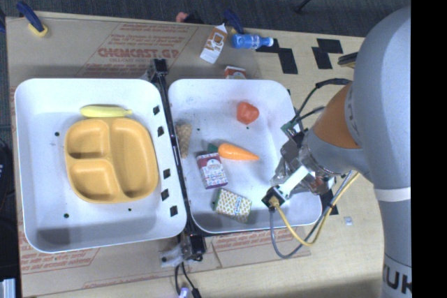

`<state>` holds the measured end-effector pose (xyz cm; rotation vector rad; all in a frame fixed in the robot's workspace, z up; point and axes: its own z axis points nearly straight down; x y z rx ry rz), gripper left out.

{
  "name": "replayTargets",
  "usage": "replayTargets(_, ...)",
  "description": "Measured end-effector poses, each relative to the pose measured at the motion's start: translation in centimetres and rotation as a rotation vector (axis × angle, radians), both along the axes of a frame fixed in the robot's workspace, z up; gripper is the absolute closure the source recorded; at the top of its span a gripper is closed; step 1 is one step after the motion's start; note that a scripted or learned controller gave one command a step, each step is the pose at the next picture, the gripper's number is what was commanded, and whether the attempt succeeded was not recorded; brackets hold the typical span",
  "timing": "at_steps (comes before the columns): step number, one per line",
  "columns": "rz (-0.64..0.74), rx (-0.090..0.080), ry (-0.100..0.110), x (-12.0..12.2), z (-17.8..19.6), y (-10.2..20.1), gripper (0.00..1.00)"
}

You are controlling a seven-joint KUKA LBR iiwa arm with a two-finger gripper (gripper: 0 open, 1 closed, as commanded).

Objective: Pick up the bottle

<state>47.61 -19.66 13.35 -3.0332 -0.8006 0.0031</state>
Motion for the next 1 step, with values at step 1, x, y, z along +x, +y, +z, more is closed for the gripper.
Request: replayTargets(1,-0.191,-0.001,0.001,-0.05,0.78,-1.41,1.00)
